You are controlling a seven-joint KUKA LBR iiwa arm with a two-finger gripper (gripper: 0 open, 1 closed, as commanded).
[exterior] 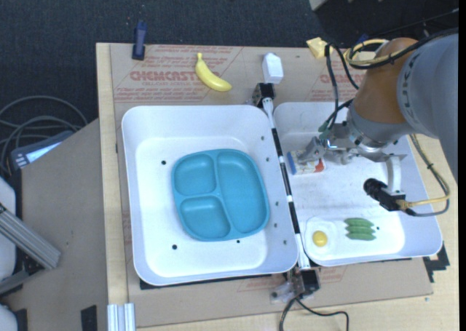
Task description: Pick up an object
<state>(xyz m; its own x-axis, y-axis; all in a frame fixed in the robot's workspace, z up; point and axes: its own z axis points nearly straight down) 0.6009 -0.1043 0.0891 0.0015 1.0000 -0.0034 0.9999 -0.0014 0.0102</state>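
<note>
The right bin (415,238) holds a few small objects. A small orange and white item (309,166) lies near its left wall. A yellow piece (319,238) and a green pea pod (360,229) lie near the front edge. My gripper (320,146) reaches in from the right and hangs low over the bin's back left part, just above and right of the orange and white item. The grey wrist and orange band (378,93) cover the back of the bin. I see nothing clearly held.
The left bin (145,249) holds a blue divided plate (218,193). Behind the bins on the bench lie a yellow banana (211,75), a white block (273,66), a blue item (139,38) and a yellow piece (315,47). Black cables (397,202) trail over the right bin.
</note>
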